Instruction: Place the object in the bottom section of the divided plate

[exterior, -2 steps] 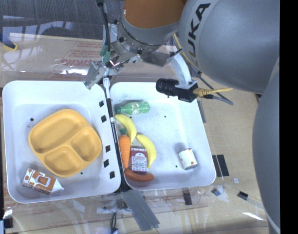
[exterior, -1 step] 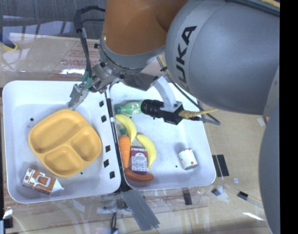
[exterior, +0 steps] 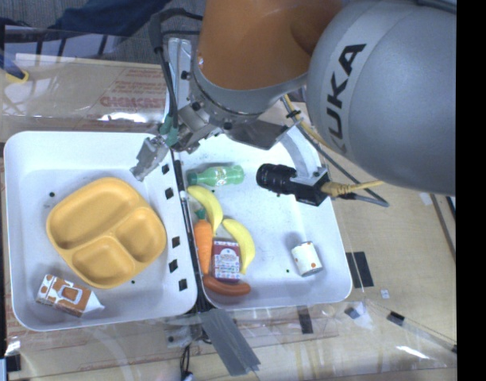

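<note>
Divided plate sections seen bare; placement pending. Gripper positioned above-right of plate, apparently spread, nothing pinched.

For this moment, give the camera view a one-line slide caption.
End effector hovers at the bins' divider above the yellow divided plate; bananas, carrot and green bottle lie in the right bin.

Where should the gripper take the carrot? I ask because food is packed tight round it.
Grip the carrot across its thick upper half, coming straight down. It lies flat, lengthwise along the bin wall, with a red carton crowding its lower end and bananas beside its top.
</note>
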